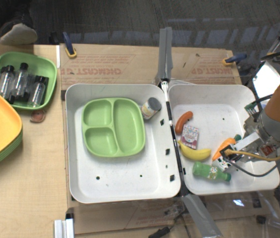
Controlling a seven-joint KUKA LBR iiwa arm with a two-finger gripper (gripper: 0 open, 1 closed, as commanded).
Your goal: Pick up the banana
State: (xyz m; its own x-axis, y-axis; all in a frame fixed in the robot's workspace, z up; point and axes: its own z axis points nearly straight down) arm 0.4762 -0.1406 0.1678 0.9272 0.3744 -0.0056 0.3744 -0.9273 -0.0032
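The yellow banana [195,152] lies on the floor of the right bin [214,99], near its left wall, curved with its ends pointing up. My gripper [236,150] hangs low over the right side of that bin, a little to the right of the banana and apart from it. An orange carrot-shaped piece [224,146] lies just at the gripper's left side. Nothing shows as held.
In the right bin, a red sausage [183,121] and a pink packet [190,136] lie above the banana, and a green bottle [211,172] lies below it. The left bin [75,148] holds a green divided plate [113,127] and a small can [151,107].
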